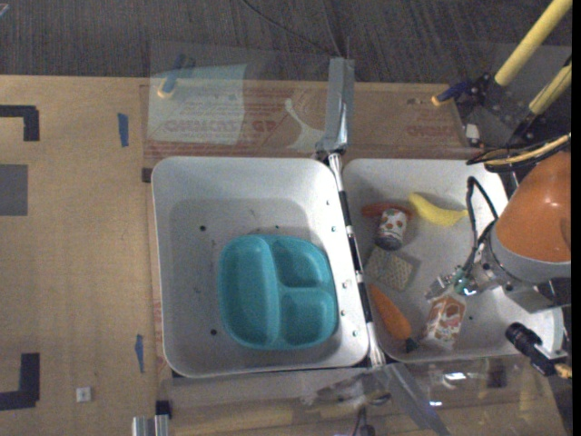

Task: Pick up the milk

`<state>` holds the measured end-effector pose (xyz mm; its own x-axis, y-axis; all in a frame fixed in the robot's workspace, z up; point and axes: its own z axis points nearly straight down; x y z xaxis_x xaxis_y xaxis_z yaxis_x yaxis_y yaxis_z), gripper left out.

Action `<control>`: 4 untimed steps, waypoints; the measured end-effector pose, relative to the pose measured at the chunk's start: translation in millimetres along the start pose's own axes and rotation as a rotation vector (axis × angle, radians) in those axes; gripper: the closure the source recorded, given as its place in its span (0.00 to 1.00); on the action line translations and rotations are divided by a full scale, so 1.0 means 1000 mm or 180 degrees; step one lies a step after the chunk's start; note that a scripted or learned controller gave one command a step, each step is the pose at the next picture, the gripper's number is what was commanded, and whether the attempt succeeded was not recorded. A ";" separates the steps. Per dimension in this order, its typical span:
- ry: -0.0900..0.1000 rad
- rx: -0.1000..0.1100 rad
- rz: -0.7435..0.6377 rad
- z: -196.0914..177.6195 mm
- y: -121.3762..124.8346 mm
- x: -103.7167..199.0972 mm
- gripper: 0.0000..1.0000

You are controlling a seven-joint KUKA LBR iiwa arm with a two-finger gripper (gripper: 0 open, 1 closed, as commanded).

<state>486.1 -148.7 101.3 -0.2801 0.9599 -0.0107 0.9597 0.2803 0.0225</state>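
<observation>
The arm stood over the right-hand bin (pixel 508 348), its orange band at the frame's right side, with the jaws' end low near the bin floor at the gripper (pixel 461 287). Whether the jaws were spread or pressed together could not be told; the wrist and cabling hid them.

The milk (pixel 445 320), a small carton lying flat, sat just below the jaws and appeared to touch or nearly touch them at its upper end. It was not seen between them, so no hold could be recorded.

To the left of the jaws lay a grey waffle-like square (pixel 392 269), and below-left a carrot (pixel 392 314), near the carton's left side. A can (pixel 392 227) and a banana (pixel 437 210) lay above-left, well apart.

Judgement: a sound grasp would call for the jaws centred across the carton's narrow width, lowered squarely, clear of the carrot. An end-on pinch at the carton's top risked it slipping or pivoting on lift.
</observation>
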 end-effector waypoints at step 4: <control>0.0016 0.0034 0.0094 0.003 -0.011 -0.023 1.00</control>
<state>482.3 -174.0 98.6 -0.2517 0.9678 -0.0053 0.9677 0.2517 0.0120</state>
